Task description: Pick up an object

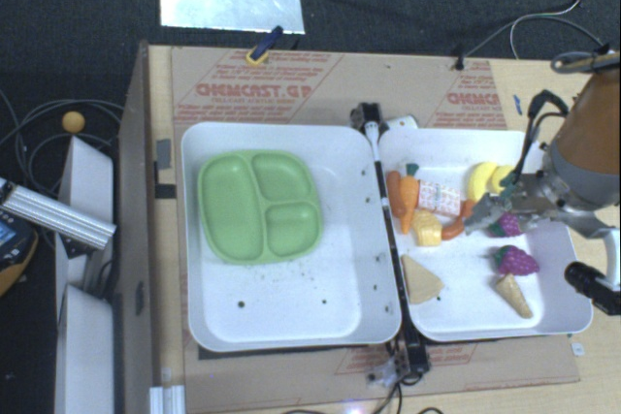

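Observation:
The right bin (553,325) holds several toy foods. Two orange carrots (404,194) lie by its left wall, with a small white and red box (440,199) and a yellow block (427,229) beside them. A yellow banana (483,177) sits further back. My gripper (483,213) hangs low over the middle of this bin, just right of a small orange piece (453,230) and below the banana. One purple piece (507,226) lies right beside the gripper, and a purple grape bunch (515,259) sits nearer the front. I see nothing held in the gripper.
An ice cream cone (513,294) and a tan wedge (421,278) lie at the front of the right bin. The left bin (291,320) holds a green divided plate (259,206). The arm (592,145) covers the right bin's far right corner.

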Tool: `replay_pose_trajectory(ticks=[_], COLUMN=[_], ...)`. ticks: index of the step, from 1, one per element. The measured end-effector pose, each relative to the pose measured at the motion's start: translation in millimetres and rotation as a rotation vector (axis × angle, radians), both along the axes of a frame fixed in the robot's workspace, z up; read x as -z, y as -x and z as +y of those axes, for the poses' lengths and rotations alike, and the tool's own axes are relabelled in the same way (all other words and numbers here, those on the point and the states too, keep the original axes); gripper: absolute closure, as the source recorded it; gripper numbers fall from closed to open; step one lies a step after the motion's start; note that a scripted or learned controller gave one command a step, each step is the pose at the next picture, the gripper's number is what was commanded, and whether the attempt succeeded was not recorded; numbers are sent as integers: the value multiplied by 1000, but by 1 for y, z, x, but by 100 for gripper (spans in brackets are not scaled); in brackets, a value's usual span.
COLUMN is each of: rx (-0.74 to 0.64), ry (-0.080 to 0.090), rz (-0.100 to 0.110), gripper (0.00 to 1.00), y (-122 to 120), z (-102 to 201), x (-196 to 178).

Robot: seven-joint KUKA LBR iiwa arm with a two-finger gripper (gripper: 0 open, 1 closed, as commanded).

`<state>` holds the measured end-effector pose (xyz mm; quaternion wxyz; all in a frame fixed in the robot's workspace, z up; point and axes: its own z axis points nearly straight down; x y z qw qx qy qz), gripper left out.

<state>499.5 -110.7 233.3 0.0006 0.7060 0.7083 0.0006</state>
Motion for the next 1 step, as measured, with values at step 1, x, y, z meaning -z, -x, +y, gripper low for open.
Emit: replay_pose_trajectory(ticks=[1], rx=[2], ry=[1], rz=[0], gripper=[0], y=[-79], z=[-4], x=[140])
